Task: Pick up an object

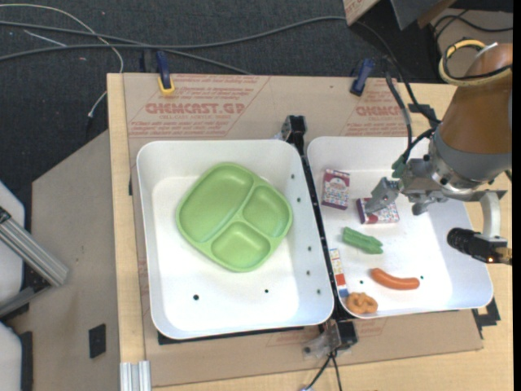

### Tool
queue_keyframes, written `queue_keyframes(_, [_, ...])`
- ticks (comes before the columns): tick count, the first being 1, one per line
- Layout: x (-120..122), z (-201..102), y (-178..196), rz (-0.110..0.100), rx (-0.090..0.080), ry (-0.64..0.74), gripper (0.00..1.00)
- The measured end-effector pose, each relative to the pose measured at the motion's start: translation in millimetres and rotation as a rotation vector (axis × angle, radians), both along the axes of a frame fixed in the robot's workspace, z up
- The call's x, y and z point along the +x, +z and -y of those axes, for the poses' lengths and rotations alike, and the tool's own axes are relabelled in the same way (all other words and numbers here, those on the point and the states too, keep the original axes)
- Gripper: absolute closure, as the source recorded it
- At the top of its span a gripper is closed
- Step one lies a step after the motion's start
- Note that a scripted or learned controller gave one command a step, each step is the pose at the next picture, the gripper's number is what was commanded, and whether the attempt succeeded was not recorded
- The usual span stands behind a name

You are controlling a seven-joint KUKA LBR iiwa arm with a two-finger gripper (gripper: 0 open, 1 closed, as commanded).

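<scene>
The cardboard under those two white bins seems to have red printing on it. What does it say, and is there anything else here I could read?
"CHEMCAST GP": red print on the cardboard sheet, left of centre.
Same red print, partly hidden, behind the right bin: not fully readable.
Small lines beneath the print: too small.
Small carton and packet in the right bin: pictures and labels too blurred.

Two bins sit side by side on a surface (122, 218). The left bin (163, 300) holds a divided plate (234, 216) near its middle. In the right bin (464, 292), a small carton (335, 189) lies at the back left, with a packet (379, 212) to its right under the claw (384, 195). A pickle (361, 240) lies in front of the packet, then a sausage (396, 280), and a pretzel (361, 303) at the front left corner.
</scene>
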State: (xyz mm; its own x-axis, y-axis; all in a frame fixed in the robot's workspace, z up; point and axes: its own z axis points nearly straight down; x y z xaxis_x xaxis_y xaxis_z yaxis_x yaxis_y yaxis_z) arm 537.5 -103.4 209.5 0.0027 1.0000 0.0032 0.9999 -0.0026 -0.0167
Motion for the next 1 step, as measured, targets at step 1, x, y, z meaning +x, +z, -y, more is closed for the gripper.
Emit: queue_keyframes(1, [2.6, -0.4, 7.7, 0.015, -0.001, 0.003, 0.0])
